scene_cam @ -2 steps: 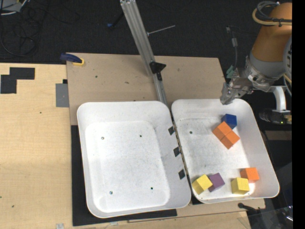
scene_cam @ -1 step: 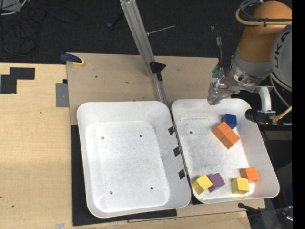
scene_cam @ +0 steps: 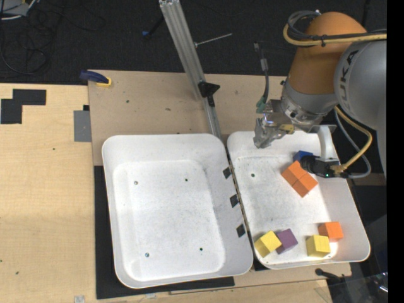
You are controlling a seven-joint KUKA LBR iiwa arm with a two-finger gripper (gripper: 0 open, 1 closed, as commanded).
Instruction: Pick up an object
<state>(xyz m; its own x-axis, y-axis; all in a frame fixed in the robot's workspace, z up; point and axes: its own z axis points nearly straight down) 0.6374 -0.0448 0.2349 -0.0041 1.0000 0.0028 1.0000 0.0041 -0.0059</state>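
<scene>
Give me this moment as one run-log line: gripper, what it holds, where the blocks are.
gripper: over right bin far edge | held: nothing seen | orange block: mid-bin | yellow block, purple block: near edge

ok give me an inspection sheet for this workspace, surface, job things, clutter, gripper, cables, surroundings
surface: wooden bench bearing the left bin and the right bin side by side.
job's things: all in the right bin: orange block, blue piece behind it, yellow cube touching the purple cube, second yellow cube beside a small orange cube.
clutter: nothing seen in the bins besides the blocks.
gripper: gripper above the right bin's far edge, holding nothing visible; finger state unclear.
cables: yellow hose looped at the arm; black cable by the wrist.
surroundings: slanted aluminium bar, blue clamp, dark floor behind.
</scene>
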